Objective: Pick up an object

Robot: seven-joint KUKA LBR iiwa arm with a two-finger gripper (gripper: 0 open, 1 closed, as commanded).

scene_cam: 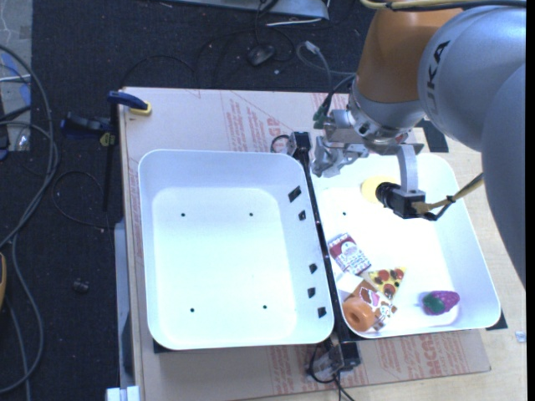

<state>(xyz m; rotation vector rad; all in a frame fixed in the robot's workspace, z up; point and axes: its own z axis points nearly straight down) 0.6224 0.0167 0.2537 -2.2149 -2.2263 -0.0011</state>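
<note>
My gripper (pixel 333 159) hangs over the far left corner of the right bin (pixel 468 249), beside the divider between the bins. Nothing shows between its fingers. A yellow object (pixel 370 190) lies just right of the gripper, partly covered by a black part of the arm. Farther toward the front lie a small red-and-white packet (pixel 349 254), a pizza-slice toy (pixel 388 277), an orange doughnut-shaped toy (pixel 362 312) and a purple-and-green toy (pixel 439 302).
The left bin (pixel 226 249) stands beside the right one on a cardboard sheet (pixel 217 119). A blue-and-yellow clamp (pixel 129 101) grips the board's far left corner. Cables lie on the dark floor behind and to the left.
</note>
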